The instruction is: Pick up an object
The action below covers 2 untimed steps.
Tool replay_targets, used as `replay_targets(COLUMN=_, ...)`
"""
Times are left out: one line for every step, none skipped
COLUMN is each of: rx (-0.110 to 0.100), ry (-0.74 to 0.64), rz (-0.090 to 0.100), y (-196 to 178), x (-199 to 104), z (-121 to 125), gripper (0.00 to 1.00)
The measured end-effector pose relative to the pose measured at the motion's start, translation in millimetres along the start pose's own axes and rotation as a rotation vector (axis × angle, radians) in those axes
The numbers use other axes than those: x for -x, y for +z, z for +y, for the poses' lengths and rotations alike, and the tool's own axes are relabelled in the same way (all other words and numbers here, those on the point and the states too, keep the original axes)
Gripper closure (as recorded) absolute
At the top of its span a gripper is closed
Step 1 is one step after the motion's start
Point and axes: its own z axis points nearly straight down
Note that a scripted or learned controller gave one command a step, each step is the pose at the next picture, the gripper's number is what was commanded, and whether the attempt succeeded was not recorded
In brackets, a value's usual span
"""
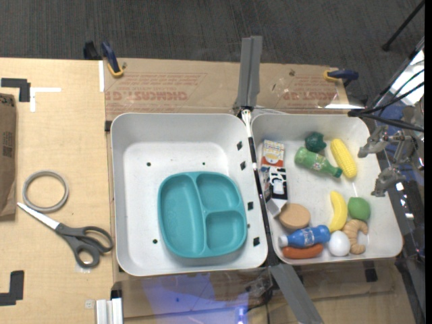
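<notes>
Nearest the camera in the right white bin (385, 248) lie a blue bottle, a red sausage and a white egg. Farther in, the yellow plastic corn cob (343, 158) lies with its long axis slanting near-right to far-left, just left of the gripper (380, 159) at the bin's right rim; whether the gripper is open or closed I cannot tell.

We see a light wooden bench (61, 262) bearing two shallow white bins side by side, the left bin (131, 144) and the right bin (388, 238) touching along their inner edges. On the bare wood left of them lie a roll of tape (45, 190) and, just below it, grey-handled scissors (67, 233). Brown cardboard (169, 90) lies behind the bins, clamped at its far corners.
</notes>
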Motion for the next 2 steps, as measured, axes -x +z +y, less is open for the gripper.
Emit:
replay_targets(rx=0.001, ry=0.000, rz=0.002, y=98, x=17, z=-4, gripper=0.00)
replay_targets(rx=0.000, ry=0.006, rz=-0.002, y=143, x=65, z=6, gripper=0.00)
